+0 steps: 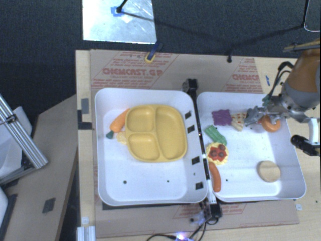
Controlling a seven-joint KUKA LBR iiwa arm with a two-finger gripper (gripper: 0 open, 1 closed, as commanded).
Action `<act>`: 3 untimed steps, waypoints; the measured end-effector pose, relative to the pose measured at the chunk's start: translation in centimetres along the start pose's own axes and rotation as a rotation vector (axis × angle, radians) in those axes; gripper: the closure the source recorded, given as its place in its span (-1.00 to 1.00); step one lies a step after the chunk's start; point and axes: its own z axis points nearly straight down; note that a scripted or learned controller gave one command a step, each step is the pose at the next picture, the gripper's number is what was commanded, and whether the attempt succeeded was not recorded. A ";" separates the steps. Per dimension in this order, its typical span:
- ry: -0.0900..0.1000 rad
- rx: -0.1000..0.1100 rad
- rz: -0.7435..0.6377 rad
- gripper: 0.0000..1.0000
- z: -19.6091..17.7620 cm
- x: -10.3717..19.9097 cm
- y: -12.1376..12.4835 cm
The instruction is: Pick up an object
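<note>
The right bin (291, 185) holds several toy foods: a purple piece (221, 117), a pale waffle-like piece (237, 120), a green piece (214, 133), a small pizza slice (217, 153), a red sausage (214, 176), a tan round bun (269, 170) and an orange ring (274, 126). My gripper (251, 118) hangs low over the bin's far side, its tip right beside the waffle-like piece and the orange ring just under its body. Nothing shows lifted off the bin floor.
The left bin (108, 185) carries a yellow divided plate (153, 133), with a toy carrot (119, 120) against its left rim. A black divider (198, 134) runs between the bins. The arm (306, 79) enters from the right over the bin's far corner.
</note>
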 end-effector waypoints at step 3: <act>-0.002 -0.008 0.002 1.00 -1.7 -0.4 -0.6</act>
